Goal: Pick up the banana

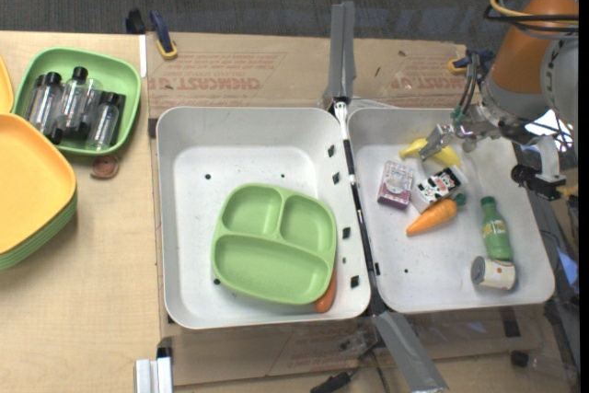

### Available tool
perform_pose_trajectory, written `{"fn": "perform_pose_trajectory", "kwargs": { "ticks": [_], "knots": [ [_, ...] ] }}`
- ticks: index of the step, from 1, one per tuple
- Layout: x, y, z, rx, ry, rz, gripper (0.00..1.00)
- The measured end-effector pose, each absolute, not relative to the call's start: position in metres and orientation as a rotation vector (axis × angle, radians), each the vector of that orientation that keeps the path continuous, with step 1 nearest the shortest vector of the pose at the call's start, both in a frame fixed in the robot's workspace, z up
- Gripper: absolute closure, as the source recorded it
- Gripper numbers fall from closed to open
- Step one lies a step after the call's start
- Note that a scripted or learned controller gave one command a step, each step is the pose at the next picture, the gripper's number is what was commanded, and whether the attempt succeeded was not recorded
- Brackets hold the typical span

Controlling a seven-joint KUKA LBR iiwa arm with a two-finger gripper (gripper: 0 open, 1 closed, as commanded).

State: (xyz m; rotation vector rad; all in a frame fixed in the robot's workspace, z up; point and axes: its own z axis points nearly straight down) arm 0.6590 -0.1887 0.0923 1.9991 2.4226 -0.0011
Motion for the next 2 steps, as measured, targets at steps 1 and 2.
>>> {"fn": "perform_pose_trajectory", "kwargs": {
  "ticks": [1,2],
  "knots": [
    [0.655,-0.190,0.099,2.009,2.431,-0.016,1.00],
    [0.659,-0.151,0.157,2.016,2.410,-0.002,1.00]
  ]
}}
